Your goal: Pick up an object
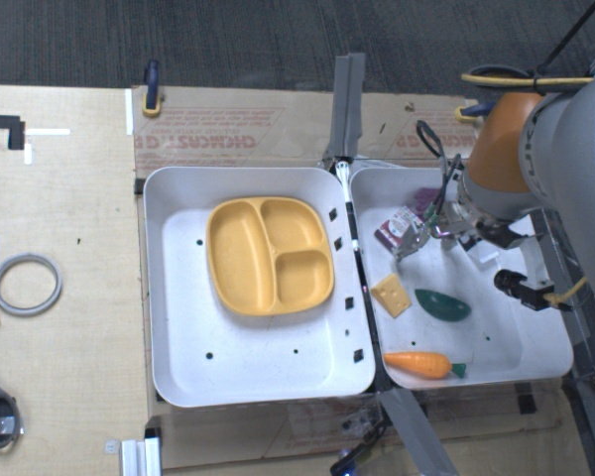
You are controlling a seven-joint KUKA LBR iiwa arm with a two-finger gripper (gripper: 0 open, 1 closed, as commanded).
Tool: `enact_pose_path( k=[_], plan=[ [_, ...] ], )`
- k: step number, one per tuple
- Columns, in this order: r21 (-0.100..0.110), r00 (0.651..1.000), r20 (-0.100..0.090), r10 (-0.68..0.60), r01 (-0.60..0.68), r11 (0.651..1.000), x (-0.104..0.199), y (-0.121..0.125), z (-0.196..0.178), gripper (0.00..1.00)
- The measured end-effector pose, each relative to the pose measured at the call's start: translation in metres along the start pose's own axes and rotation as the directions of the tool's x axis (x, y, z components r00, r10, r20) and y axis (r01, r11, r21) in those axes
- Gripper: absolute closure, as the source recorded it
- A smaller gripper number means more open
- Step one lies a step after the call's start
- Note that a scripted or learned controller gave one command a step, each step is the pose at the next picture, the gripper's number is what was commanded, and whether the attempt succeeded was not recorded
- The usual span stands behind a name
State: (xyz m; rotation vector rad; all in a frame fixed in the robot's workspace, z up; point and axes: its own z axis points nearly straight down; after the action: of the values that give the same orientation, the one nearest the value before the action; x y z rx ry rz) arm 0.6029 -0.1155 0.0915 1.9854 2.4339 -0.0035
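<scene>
A wooden bench (pixel 59 196) bears two white bins. Nearest the camera lies the carrot (pixel 418 365), then cheese (pixel 391 296) and a green piece (pixel 443 305), all below the gripper (pixel 413 238), which hangs over a purple packet (pixel 397 228); whether it grips cannot be told. It may slip off the flat packet.

Both white bins (pixel 169 296) look like smooth plastic with a faint sheen. The yellow divided plate (pixel 271 256) is matt plastic. The bench (pixel 69 365) is pale wood, the carrot (pixel 418 365) glossy plastic, and the dark green piece (pixel 443 304) is shiny.
</scene>
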Motion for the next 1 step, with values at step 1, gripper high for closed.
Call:
enact_pose_path(
  k=[1],
  plan=[
    [0.0,0.97,0.0,0.242,-0.242,0.97,0.0021,0.049,-0.0007,0.0]
  ],
)
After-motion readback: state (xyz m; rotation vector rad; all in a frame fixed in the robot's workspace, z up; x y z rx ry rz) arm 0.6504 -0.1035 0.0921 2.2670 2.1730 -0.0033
